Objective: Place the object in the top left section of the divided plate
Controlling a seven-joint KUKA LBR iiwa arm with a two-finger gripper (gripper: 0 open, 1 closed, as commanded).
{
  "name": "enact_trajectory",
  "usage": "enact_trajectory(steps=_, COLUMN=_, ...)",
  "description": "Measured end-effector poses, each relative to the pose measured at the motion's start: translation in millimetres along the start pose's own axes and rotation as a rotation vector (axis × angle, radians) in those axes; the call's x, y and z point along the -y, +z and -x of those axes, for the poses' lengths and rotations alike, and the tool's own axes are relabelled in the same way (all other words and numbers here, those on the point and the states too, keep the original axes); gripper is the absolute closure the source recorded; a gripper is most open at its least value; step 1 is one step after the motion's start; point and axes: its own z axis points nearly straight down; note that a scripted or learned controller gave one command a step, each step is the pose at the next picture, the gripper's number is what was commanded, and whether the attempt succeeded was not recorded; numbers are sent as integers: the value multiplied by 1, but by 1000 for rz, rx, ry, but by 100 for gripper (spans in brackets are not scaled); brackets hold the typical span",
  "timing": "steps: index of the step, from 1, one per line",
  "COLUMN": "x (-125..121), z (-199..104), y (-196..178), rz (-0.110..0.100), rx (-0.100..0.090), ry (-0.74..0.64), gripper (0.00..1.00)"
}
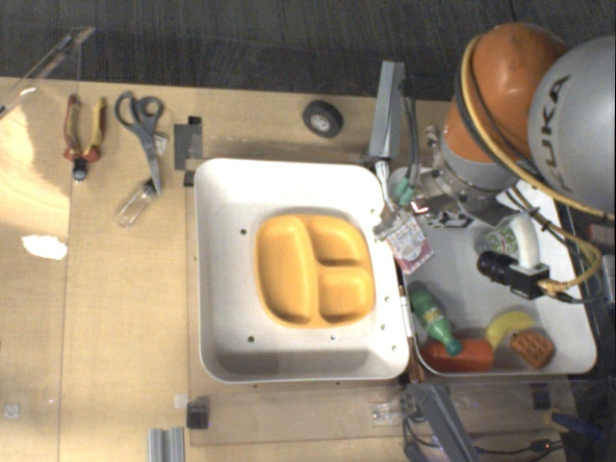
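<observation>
Tool at divider between bins, fingers clenched on upper edge of small packet. Packet hangs at left edge of right bin, just right of yellow divided plate in left bin. Judged light, thin, floppy, possibly slick; edge grip allows swing. Move slowly, release low over section.

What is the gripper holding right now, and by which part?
The gripper pinches a small pink-and-white packet by its upper left corner; the rest hangs below.
</observation>
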Motion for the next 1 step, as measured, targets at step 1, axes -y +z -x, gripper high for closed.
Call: enact_trajectory(steps=1, x=0, z=0, y=0, rz=0, rx=1, ry=0, gripper=0)
